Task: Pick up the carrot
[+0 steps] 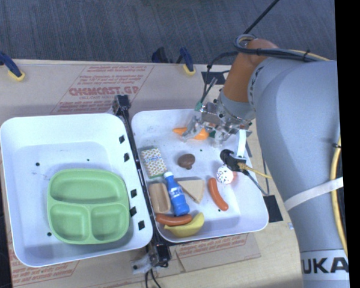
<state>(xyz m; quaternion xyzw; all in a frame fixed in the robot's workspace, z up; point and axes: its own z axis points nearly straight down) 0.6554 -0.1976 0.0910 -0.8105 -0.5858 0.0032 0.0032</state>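
Observation:
The carrot [185,133] is a small orange piece lying on the floor of the right bin [250,212], near its far wall. My gripper [210,125] is lowered over the carrot's right end, and its metal body covers part of the orange. The left tip of the carrot pokes out from under it. The grey arm with its orange band [244,74] comes in from the right and hangs over the bin's far right corner.
The right bin also holds a brown lump [186,161], a patterned cracker [152,161], a blue bottle [176,195], a bread slice [195,188], two sausages [217,194], a banana [185,228] and a white ball [225,176]. A green divided plate [87,205] lies in the left bin [23,142].

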